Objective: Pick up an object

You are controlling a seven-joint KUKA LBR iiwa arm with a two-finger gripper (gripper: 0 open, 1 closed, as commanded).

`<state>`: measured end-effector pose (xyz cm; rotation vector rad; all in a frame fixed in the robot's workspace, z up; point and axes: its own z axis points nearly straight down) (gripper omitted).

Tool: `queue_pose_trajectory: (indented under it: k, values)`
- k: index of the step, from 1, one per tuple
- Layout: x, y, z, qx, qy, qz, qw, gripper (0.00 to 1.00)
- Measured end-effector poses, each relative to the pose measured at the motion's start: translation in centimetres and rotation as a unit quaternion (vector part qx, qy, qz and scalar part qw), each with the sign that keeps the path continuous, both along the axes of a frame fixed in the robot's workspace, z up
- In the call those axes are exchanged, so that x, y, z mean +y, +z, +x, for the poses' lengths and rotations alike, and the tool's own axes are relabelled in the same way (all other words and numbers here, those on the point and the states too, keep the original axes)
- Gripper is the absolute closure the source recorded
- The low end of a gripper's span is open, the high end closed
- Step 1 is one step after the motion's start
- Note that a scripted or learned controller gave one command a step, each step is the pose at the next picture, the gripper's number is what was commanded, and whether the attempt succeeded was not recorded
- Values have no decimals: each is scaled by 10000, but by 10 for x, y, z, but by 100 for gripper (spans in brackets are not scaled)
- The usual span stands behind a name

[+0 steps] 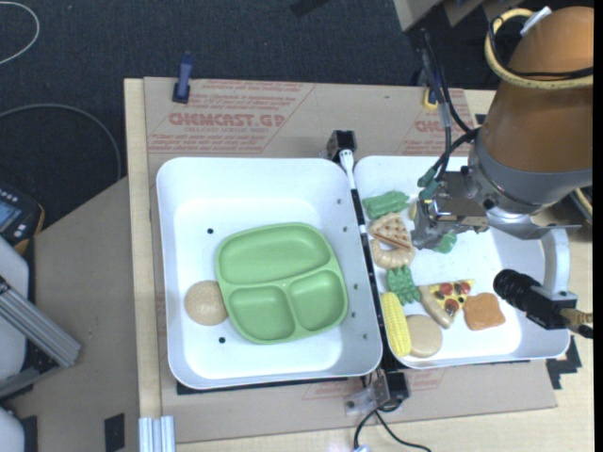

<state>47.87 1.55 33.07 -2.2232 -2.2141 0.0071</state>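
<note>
Arm: orange band and grey wrist [537, 92] loom closest to the lens, reaching over the right bin [528, 347].
Gripper [435, 222]: low among the toy food, near the bin's upper left; whether it is open or closed, I cannot tell.
Likely target: green piece [445, 244] just beneath it; nothing visibly gripped.
Waffle [391, 231]: just beside, toward the divider.
Pizza slice [445, 299], corn [395, 322], bread [484, 311]: below, apart, probably scattered for separate grasps.
Green tray [280, 281], cookie [203, 302]: far over, in the left bin [179, 205].
</note>
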Motion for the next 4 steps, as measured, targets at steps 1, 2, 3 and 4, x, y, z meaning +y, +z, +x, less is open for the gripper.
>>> queue_pose_trajectory:
  k: [1,2,3,4]
  values:
    - [-8,-149,33,-8,8,7,10000,100]
    - [43,-69,27,-55,41,6,10000,100]
    - [-7,80,21,-126,6,1,9999,100]
    - [-41,-40,-2,30,-8,2,10000,100]
